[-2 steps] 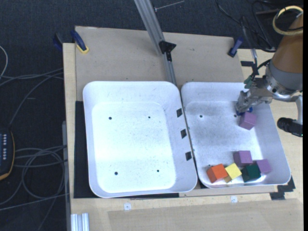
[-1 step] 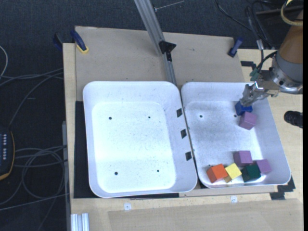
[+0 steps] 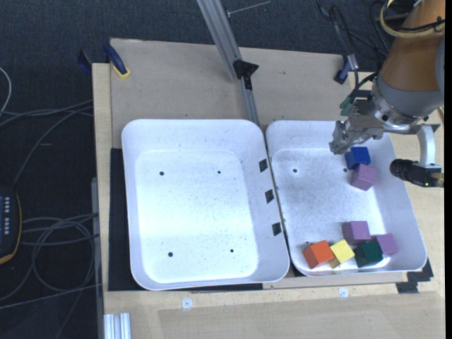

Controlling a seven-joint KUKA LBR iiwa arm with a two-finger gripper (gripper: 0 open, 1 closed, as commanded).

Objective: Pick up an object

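The right bin [image 3: 311,196] holds several small blocks. A blue block [image 3: 358,156] and a purple block [image 3: 364,177] lie near its back right. At the front sit an orange block [image 3: 318,253], a yellow block [image 3: 342,251], a dark green block [image 3: 368,253] and two purple blocks [image 3: 356,230] [image 3: 386,244]. My gripper [image 3: 343,144] hangs over the back of the right bin, just left of and touching or almost touching the blue block. Nothing shows between its fingers.
The left bin [image 3: 191,203] lies beside the right one, with black clips [image 3: 269,195] along their shared edge. A slanted metal pole [image 3: 224,41] crosses the back of the bench. Blue clamps [image 3: 116,58] [image 3: 346,69] sit at the bench's back corners.
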